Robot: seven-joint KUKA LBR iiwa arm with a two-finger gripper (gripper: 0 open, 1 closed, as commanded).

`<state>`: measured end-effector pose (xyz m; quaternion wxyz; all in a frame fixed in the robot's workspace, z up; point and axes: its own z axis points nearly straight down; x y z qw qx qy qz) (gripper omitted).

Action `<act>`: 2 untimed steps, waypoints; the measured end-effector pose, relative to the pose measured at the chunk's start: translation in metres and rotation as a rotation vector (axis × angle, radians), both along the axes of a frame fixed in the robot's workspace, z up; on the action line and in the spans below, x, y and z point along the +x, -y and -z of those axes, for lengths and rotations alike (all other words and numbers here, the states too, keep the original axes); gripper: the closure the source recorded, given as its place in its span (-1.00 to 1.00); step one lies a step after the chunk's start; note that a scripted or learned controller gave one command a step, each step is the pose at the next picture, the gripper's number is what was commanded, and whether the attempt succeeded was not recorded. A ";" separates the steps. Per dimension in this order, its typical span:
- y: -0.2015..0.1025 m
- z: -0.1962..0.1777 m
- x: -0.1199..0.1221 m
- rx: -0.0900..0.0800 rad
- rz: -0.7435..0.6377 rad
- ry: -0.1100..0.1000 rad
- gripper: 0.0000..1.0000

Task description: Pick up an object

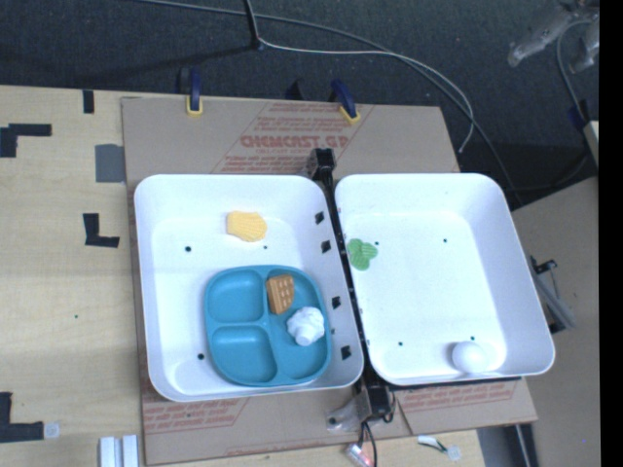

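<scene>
The gripper (pixel 551 35) is seen blurred, well apart from the bins; its state cannot be told. The yellow object (pixel 246 226), lying clear of walls, is best approached from straight above.

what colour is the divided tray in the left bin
The divided tray is blue, a light teal shade, seen clearly in the camera view against the white left bin.

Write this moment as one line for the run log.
left bin: blue tray, waffle, white lump, yellow piece | right bin: green piece, white ball
</scene>
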<state>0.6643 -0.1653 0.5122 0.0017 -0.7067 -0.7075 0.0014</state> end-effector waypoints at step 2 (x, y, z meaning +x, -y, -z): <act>-0.137 -0.024 -0.038 0.002 -0.011 0.008 1.00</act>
